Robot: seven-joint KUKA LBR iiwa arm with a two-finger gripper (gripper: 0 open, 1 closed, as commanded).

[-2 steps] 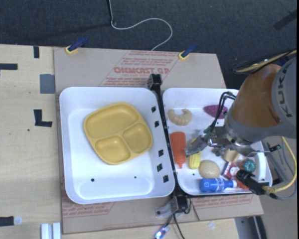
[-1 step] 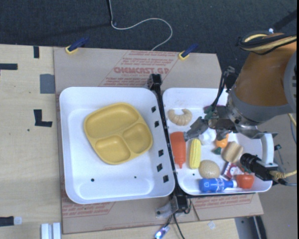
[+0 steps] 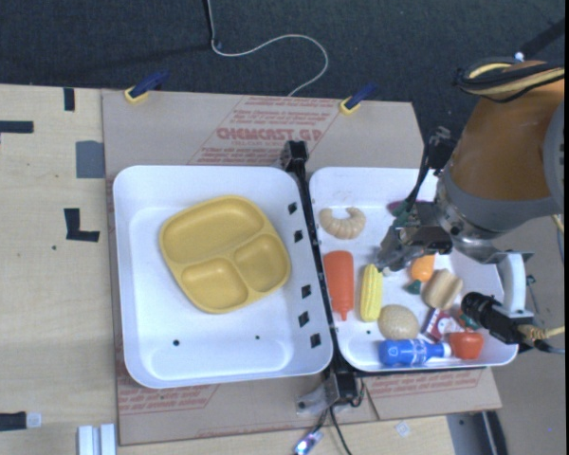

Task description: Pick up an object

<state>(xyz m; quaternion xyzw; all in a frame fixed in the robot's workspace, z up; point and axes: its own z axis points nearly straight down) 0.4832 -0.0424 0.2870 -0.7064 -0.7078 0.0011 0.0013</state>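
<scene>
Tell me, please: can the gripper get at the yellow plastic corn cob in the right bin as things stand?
Probably yes. The yellow plastic corn cob lies uncovered in the right white bin, with the gripper just above and right of it. The orange plastic carrot lies close on its left, which may crowd one side.
</scene>
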